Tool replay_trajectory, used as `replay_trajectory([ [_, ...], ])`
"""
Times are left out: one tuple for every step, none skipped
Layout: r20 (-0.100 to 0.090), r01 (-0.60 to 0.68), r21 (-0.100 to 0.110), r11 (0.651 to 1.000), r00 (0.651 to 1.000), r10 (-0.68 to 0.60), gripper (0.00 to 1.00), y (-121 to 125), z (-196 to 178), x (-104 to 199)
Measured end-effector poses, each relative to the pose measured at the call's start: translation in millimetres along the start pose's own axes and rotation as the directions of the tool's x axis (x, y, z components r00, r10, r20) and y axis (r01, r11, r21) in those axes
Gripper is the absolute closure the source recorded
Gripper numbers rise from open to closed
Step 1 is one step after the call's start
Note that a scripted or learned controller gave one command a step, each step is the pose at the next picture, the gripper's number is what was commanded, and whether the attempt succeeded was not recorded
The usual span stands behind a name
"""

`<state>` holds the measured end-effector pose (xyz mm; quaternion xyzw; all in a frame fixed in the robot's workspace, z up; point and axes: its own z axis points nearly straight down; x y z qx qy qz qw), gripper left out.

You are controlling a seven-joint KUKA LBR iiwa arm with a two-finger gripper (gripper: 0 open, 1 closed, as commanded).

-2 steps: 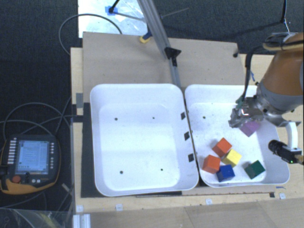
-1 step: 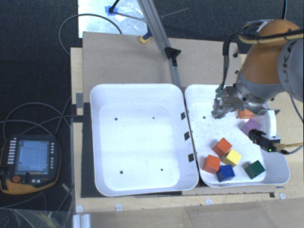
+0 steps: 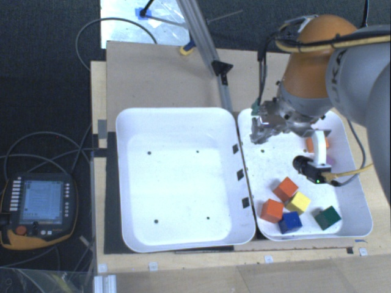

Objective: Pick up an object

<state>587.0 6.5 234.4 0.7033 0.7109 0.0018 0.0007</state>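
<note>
Two shallow white plastic bins sit on the desk (image 3: 165,78). The right bin (image 3: 360,215) holds five small cubes near its front wall: two orange cubes (image 3: 272,210), one yellow cube (image 3: 300,201), one blue cube (image 3: 290,222), one green cube (image 3: 328,217). The metal hand (image 3: 263,127) hangs over that bin's back corner; whether it grips anything cannot be told.

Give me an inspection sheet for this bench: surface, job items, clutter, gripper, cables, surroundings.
Surface: two white bins side by side, left bin, right bin.
Job's things: in the right bin, two orange cubes, yellow cube, blue cube, green cube.
Clutter: nothing seen.
Gripper: gripper over the right bin's far end, apart from the cubes.
Cables: yellow cable by the wrist; grey loops on the floor.
Surroundings: teach pendant on the floor, left.
</note>
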Motion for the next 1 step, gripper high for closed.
replay_trajectory([
  [-0.001,0.001,0.000,1.000,1.000,-0.001,1.00,16.0,0.1,60.9],
])
